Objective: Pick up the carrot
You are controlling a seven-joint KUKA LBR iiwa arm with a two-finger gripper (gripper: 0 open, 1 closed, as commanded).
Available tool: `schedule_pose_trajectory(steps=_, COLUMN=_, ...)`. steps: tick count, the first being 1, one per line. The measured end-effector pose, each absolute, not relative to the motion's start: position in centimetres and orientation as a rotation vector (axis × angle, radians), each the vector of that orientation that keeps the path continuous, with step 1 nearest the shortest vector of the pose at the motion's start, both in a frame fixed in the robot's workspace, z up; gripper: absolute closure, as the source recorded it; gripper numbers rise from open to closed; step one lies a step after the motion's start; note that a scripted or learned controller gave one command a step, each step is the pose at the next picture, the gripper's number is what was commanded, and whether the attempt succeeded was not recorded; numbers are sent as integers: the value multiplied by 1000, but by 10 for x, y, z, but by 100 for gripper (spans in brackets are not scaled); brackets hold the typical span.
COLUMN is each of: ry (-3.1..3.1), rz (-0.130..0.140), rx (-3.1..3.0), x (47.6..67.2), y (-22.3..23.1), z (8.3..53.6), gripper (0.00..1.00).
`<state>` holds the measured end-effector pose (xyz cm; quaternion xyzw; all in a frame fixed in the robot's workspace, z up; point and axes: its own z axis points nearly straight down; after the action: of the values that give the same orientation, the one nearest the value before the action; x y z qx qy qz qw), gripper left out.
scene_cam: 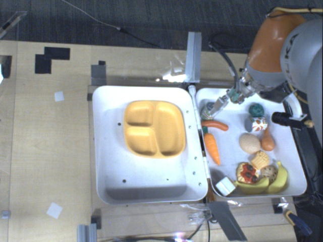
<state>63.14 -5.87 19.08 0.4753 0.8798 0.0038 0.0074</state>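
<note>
The carrot (212,147) is orange and tapered. It lies along the left wall of the right bin (298,178), thick end up and tip pointing down-right. My gripper (208,108) hangs over the bin's upper left corner, above and apart from the carrot. A red-orange sausage (215,126) lies crosswise between the gripper and the carrot. Nothing shows held in the gripper.
The right bin also holds a teal item (256,109), a small carton (258,124), an egg (249,143), a waffle (260,159), a pizza slice (247,172), a banana (270,184) and a white block (225,186). A yellow divided plate (154,128) lies in the left bin (108,150).
</note>
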Motion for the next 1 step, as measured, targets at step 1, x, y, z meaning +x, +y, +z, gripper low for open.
schedule_pose_trajectory(steps=1, ry=2705, rz=5, rx=1592, x=551, y=-16, z=185, gripper=0)
